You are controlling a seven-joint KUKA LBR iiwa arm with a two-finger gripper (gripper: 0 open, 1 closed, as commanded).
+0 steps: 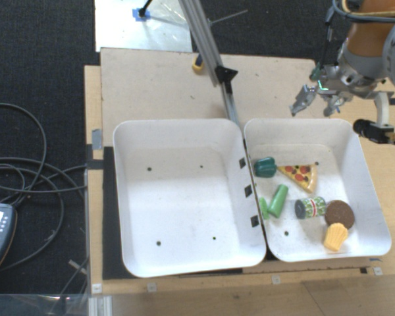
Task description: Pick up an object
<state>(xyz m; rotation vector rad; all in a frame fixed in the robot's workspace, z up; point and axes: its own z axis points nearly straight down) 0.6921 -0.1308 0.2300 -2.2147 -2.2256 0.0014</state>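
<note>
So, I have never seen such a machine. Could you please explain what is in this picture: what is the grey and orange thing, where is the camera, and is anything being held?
The grey and orange thing is a robot arm; its gripper hangs open above the far rim of the right bin, holding nothing. One camera looks down from above at a slant. Two white bins sit side by side. The right one holds toys: a pizza slice, a dark green piece, a light green piece, a small can, a brown disc and a yellow piece. The left bin shows bare white floor.
</note>
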